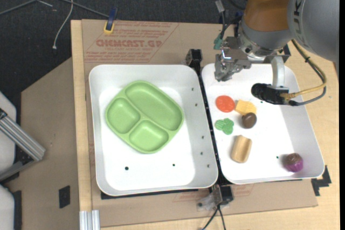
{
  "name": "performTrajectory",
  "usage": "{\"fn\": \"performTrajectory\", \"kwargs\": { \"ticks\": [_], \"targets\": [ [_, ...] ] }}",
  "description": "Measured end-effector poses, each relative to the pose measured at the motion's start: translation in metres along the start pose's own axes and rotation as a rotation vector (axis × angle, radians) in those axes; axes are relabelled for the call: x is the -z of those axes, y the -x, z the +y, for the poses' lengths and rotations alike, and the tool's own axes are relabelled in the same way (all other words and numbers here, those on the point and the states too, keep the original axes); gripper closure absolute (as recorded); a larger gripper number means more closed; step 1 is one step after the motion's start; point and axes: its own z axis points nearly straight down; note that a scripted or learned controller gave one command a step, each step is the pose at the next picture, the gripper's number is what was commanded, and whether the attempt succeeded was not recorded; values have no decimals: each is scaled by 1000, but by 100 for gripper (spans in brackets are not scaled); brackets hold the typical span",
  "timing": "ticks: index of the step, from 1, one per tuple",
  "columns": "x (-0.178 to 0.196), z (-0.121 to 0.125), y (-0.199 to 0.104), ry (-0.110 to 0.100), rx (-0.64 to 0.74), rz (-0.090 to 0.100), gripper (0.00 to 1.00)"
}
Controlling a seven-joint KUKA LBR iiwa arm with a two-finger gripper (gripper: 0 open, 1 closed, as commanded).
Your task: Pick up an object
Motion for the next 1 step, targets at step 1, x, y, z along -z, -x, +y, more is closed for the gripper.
{"fn": "performTrajectory", "kwargs": {
  "ticks": [1],
  "targets": [
    [-1, -7, -60, 0, 0, -1, 100]
  ]
}}
